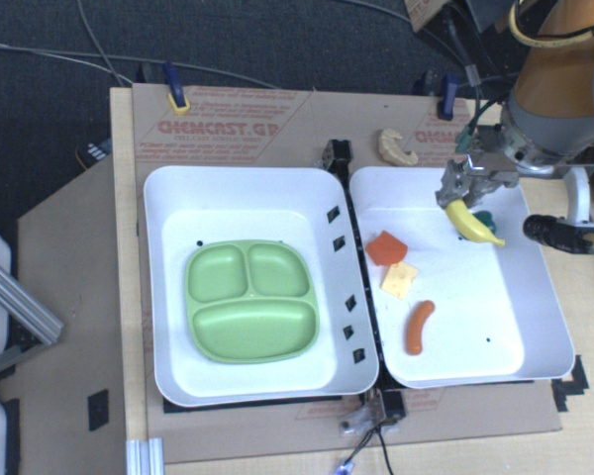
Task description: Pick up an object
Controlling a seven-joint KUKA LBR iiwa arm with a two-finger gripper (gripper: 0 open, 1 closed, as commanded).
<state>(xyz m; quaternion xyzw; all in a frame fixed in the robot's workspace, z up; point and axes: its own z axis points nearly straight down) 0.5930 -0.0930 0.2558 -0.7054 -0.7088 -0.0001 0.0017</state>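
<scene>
We see gripper [462, 194] clamped on yellow banana [474, 224], lifted over right bin [535, 295] near its back edge, sausage [419, 327] and cheese [399, 280] below, green tray [250, 299] left.

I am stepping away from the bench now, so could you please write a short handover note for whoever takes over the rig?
Pincer: over the right bin's far end, at the yellow banana; a grip cannot be confirmed.
Right bin: banana, orange-red block, pale yellow piece, orange sausage.
Left bin: green divided plate.
Done: pincer brought to the banana.
Left: confirm the grasp and lift clear.
</scene>
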